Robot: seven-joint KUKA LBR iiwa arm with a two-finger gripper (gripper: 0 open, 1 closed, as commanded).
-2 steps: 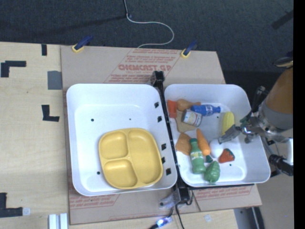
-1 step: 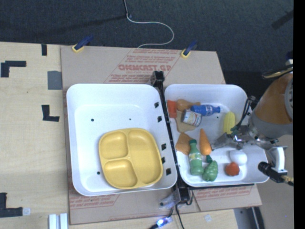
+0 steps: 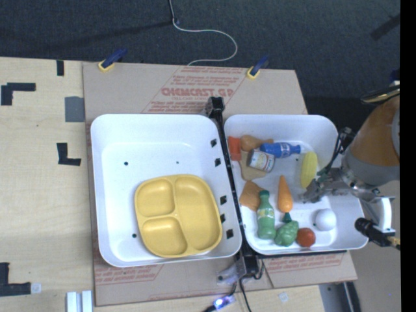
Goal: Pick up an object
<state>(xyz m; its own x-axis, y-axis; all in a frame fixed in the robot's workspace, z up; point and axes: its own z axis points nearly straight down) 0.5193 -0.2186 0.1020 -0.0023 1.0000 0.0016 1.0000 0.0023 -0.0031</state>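
Gripper [image 3: 314,192] hangs low in the right bin [image 3: 325,123], fingers too blurred to read, just beside the banana [image 3: 308,168] whose long axis runs up-down, white ball [image 3: 324,220] nearby.

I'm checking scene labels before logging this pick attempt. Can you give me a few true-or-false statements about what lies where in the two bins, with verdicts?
1. The yellow divided plate lies in the left bin. True.
2. The green bottle lies in the left bin. False: it lies in the right bin, beside the carrot.
3. The end effector is over the right bin. True.
4. The white ball sits on the yellow divided plate. False: it sits in the right bin, near the red tomato.
5. The blue bottle lies on its side towards the far side of the right bin. True.
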